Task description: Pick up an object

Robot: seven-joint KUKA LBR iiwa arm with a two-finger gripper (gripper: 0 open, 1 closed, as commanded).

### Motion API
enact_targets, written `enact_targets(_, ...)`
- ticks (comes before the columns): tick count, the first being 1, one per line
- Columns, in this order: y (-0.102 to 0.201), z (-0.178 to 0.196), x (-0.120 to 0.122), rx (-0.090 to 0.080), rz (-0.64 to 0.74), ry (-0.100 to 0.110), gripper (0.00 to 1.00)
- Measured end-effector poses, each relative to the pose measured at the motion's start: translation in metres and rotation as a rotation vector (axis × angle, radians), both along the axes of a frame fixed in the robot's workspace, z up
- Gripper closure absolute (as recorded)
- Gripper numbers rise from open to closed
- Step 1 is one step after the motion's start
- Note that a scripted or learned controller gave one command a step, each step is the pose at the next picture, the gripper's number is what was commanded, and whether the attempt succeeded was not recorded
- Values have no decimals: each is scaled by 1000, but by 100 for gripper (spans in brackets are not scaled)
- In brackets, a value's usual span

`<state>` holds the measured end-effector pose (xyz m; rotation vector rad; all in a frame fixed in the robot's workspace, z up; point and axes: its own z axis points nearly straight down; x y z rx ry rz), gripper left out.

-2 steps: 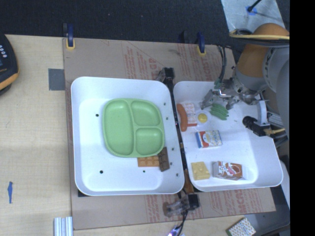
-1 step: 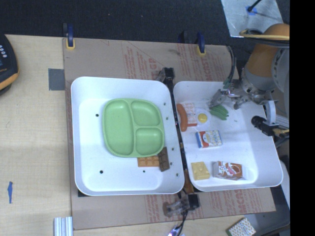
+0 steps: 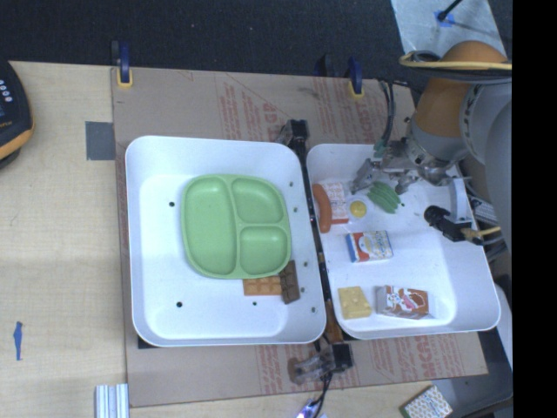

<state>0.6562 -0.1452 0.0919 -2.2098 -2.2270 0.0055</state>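
Note:
My gripper [image 3: 380,181] hangs low over the back of the right bin [image 3: 470,316], and it looks open. A small green object [image 3: 385,199] lies right at its fingertips, touching or nearly so; I see nothing clamped between them. Close by are a little yellow ball [image 3: 358,208] and a reddish sausage [image 3: 323,207] along the bin's left wall. Nearer the front lie a blue-and-white card [image 3: 370,246], a yellow block [image 3: 354,302] and a brown packet [image 3: 405,301].
The left bin [image 3: 152,233] holds a green divided plate [image 3: 236,225], with an orange cracker [image 3: 262,286] and a brown block [image 3: 289,279] at its front edge. The two bins' walls meet near the sausage. The grey arm [image 3: 452,103] comes in from the back right.

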Motion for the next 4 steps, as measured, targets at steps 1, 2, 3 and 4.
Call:
enact_targets(1, -20, 0, 0, -1, -5, -4, 0)
enact_targets(2, -20, 12, 1, -2, -3, -4, 100)
enact_targets(3, -20, 11, 1, -2, -2, -3, 0)
enact_targets(4, -24, -1, -27, -1, -4, 2, 0)
